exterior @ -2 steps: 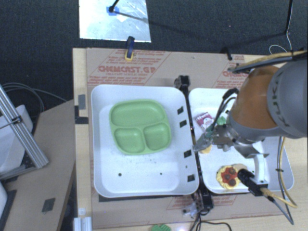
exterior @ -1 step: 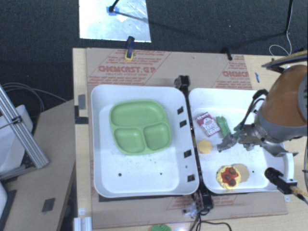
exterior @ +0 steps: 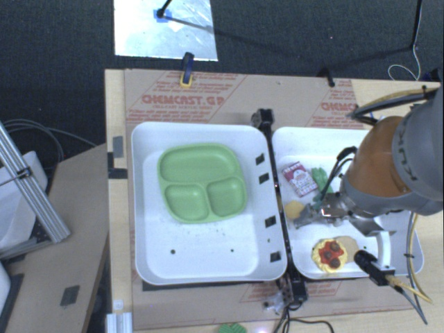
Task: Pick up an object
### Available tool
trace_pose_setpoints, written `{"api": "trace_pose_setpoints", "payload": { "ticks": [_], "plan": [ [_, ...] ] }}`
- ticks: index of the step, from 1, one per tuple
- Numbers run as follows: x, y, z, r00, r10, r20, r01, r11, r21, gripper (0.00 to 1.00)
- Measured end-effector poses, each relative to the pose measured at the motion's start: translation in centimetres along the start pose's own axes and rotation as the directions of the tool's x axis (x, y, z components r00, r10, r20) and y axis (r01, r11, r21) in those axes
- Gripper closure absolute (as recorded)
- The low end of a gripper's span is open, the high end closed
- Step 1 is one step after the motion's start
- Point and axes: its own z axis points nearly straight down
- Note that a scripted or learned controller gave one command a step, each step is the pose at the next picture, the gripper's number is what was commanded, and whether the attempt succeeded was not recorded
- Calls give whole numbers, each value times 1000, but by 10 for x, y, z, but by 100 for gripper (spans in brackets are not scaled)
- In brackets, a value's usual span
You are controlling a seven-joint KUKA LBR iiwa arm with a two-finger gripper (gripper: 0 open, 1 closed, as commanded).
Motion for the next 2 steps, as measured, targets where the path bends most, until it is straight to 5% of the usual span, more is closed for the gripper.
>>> {"api": "trace_pose_setpoints", "payload": {
  "ticks": [1, 2],
  "plan": [
    [60, -18, -90, 1000, -7, 0, 7, 1000, -8, 0],
    [-5, -20, 2, 1000, 6, 2, -6, 1000, 2, 0]
  ]
}}
